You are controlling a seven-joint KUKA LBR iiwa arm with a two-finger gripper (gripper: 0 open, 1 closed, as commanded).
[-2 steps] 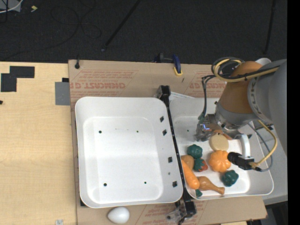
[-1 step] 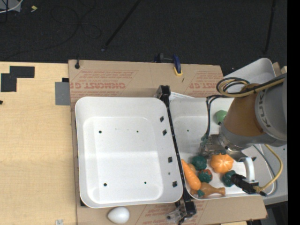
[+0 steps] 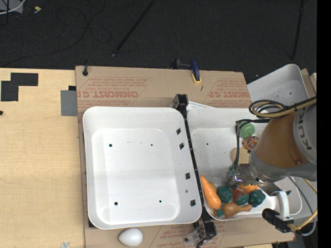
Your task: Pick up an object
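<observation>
The grey arm with its orange band (image 3: 282,143) reaches in from the right and hangs over the right shallow white bin (image 3: 209,133), its bulk covering most of that bin's right half. The hand (image 3: 237,179) is down among a heap of small toys at the bin's near edge; only a bit of its metal tip can be made out under the wrist, and I cannot tell whether it is wide, narrow or holding anything.

The heap lies in the near part of the right bin. A long orange carrot-shaped toy (image 3: 210,191) lies at a slant, just beside the black divider (image 3: 187,154) between the two bins. Next to it is a dark teal lumpy toy (image 3: 225,194), touching a second teal piece (image 3: 257,197) and some small orange and red bits (image 3: 239,207) that are too tangled to tell apart. Further back, a pale green round thing (image 3: 247,129) peeks out beside the arm, partly hidden by a black cable (image 3: 266,107).

The left shallow white bin (image 3: 134,164) shows its bare floor with a few dark dots. Both bins sit on a brown cardboard sheet (image 3: 134,87) on the light wooden table (image 3: 36,169). A white egg-shaped object (image 3: 130,236) lies outside the bins, near the left bin's front edge, on the cardboard.
</observation>
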